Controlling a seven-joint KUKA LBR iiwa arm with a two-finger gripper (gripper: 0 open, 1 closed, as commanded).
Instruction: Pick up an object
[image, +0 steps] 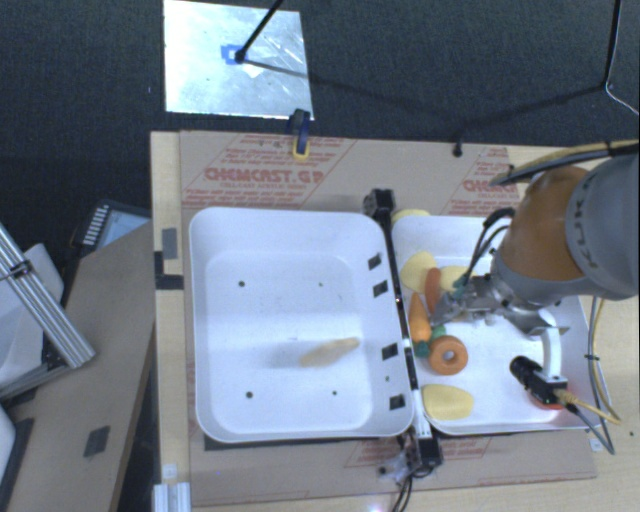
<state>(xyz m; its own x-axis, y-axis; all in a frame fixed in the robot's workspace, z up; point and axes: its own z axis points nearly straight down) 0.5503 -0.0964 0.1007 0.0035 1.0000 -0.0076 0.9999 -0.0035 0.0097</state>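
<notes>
My gripper hangs low over the right bin, at its left side. Just to its left a red-orange carrot-like piece stands against an orange stick. An orange ring with a dark hole lies right below the gripper. Yellow pieces sit around these: one at the bin's upper left, one on the far rim, one near the front. I see nothing lifted off the bin floor.
The left bin holds one pale tan, elongated piece near its middle front. A black divider with clips runs between the bins. The grey arm with its orange band covers the right bin's far right part.
</notes>
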